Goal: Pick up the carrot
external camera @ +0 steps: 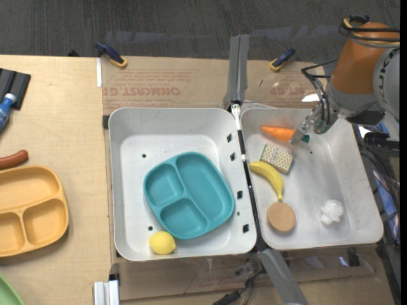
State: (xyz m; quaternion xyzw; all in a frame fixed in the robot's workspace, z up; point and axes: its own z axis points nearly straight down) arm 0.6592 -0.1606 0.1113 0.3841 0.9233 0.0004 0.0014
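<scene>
Two shallow white bins sat side by side, and I took the right bin (356, 170) as my landmark. Behind it lay a cardboard sheet (149, 84) printed with red lettering, upside down from the camera; I could make out "CHEMCAST" and no more.

Inside the right bin, the carrot (278, 132) lay near the back wall, its thick end toward my gripper (300, 135). My gripper stood just beside that end, fingertips at the carrot, but whether they were spread or closed I could not tell. Just in front of the carrot lay a speckled sponge (278, 157), then a banana (269, 176), then a round tan disc (280, 216). A small white object (331, 211) rested toward the bin's front right.

The left bin (127, 170), touching the right bin, held a teal divided plate (188, 196) and a lemon (162, 242).
</scene>
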